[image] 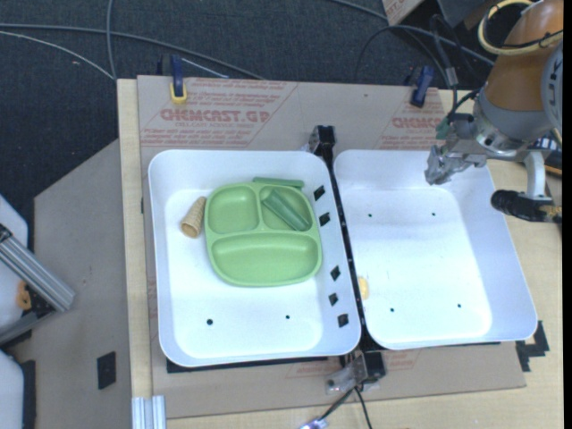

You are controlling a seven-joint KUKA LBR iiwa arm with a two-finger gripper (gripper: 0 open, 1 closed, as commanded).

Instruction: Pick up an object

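Beneath both bins, board reads "CHEMCAST GP"; claw state: cannot tell.

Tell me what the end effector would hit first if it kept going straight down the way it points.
Probably the bare white floor of the right bin, near its far edge. The end effector points down there with nothing visible beneath it, though its height is unclear.

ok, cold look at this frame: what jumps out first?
The green tray in the left bin, with a green piece in its upper right compartment and a cone at its left edge. Then the arm at upper right, its gripper over the right bin's far edge.
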